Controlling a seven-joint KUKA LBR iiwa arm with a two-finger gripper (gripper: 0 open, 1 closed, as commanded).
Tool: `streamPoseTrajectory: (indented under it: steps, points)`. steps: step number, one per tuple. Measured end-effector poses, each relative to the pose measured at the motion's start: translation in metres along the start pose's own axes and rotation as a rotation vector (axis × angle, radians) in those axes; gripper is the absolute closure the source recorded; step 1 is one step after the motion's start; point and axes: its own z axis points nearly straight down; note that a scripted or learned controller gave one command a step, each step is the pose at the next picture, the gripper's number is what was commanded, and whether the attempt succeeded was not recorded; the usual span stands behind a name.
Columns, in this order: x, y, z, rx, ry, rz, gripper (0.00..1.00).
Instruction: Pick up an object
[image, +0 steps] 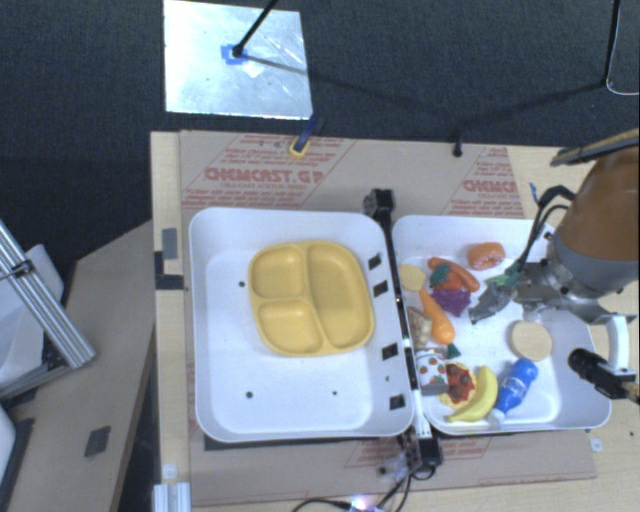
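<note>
The right bin (575, 405) holds several toy foods: an orange piece (486, 255), a red and orange vegetable (450, 272), purple grapes (452, 300), a carrot (437, 316), a tan round biscuit (530, 342), a blue bottle (512, 385) and a banana (481, 396). My gripper (488, 303) reaches in from the right and hovers over the middle of this bin. It sits just right of the grapes and up-left of the biscuit. Nothing shows in its grasp.
The left bin (220, 390) carries a yellow divided plate (308, 298). A black hinge strip (397, 320) runs between the two bins. A pale yellow piece (412, 277) and a red-speckled item (445, 376) lie by the right bin's left wall. The grey arm (600, 250) covers that bin's right rim.
</note>
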Motion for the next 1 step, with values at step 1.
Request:
streamPoseTrajectory:
  steps: [1]
  points:
    - [0.0002,0.0030,-0.0060,-0.013,-0.002,-0.003,0.00]
